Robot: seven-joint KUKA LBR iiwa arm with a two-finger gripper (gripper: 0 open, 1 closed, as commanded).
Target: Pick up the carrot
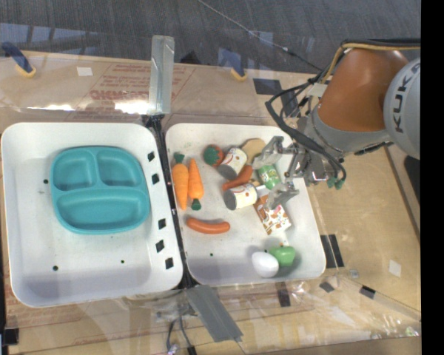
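Two carrots lie side by side at the left end of the right bin [303, 220]. The lighter orange carrot [180, 186] is next to the bin's left wall, and a slimmer, darker carrot [196, 180] lies just right of it. My gripper [280, 170] hangs over the right half of the same bin, well to the right of both carrots. Its fingers are spread apart, one [275, 146] toward the back and one [286, 194] toward the front. A small green bottle [268, 174] lies just left of the gap between them. No carrot is between the fingers.
The right bin also holds a strawberry [212, 154], two small cans [234, 160] [244, 196], a red chili [237, 177], a sausage [208, 226], a printed packet [274, 217], a white egg [265, 263] and a green toy [284, 255]. A teal divided plate [100, 188] sits in the left bin [29, 272].
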